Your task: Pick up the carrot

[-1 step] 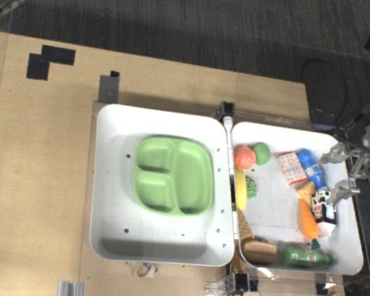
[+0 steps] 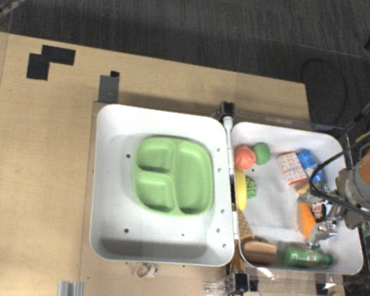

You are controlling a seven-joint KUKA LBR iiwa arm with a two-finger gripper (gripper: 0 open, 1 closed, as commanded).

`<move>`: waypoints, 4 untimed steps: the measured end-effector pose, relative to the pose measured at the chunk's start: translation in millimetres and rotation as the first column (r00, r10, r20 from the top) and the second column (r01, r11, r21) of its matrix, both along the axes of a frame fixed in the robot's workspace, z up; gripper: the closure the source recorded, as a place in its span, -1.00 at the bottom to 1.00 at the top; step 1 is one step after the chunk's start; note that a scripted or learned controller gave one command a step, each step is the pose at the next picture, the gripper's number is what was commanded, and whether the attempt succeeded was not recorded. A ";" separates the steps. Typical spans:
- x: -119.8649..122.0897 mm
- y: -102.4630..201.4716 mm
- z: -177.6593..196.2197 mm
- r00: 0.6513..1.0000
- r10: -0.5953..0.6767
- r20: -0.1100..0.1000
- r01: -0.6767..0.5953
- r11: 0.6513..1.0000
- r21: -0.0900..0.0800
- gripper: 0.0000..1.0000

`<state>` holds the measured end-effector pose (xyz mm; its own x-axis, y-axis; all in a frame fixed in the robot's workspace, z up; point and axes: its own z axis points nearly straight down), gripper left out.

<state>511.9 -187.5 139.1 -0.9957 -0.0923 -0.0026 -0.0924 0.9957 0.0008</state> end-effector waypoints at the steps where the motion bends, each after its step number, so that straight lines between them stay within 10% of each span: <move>1: -14.6 9.7 17.4 1.000 -0.029 0.008 0.029 1.000 -0.002 -1.00; 2: -9.5 -19.6 229.4 0.999 0.046 0.022 -0.046 0.999 -0.011 -1.00; 3: -11.4 -17.2 104.1 0.978 0.210 0.002 -0.210 0.978 -0.001 -1.00; 4: -12.0 -18.5 107.8 0.859 0.512 0.007 -0.512 0.859 -0.011 -1.00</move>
<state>500.0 -206.0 246.9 -0.8081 -0.5889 -0.0091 -0.5888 0.8082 -0.0105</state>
